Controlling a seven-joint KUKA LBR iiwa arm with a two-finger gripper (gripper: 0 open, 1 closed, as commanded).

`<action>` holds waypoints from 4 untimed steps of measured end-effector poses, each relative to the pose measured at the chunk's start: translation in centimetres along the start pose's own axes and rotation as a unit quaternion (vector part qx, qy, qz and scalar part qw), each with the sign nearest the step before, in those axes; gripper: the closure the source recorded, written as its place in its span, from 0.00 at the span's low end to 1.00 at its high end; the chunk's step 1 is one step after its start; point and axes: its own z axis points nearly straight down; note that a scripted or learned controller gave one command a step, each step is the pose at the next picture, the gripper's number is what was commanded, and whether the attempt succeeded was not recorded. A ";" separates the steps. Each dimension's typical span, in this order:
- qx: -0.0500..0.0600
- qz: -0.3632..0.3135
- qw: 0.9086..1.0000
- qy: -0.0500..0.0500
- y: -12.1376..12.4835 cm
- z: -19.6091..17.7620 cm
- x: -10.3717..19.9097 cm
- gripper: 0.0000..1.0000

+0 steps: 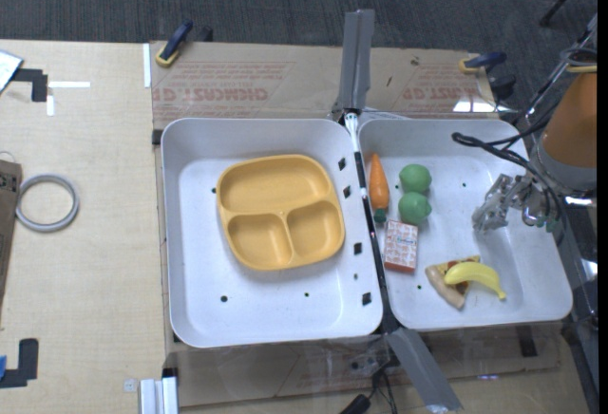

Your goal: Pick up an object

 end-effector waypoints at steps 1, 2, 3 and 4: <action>0.000 0.115 0.993 0.001 -0.4 0.1 0.8 1.00; 0.000 -0.088 0.996 0.001 -1.2 0.0 3.0 1.00; -0.001 -0.354 0.935 -0.001 -0.2 0.0 0.7 1.00; 0.000 -0.070 0.998 -0.002 1.9 -4.2 -4.6 1.00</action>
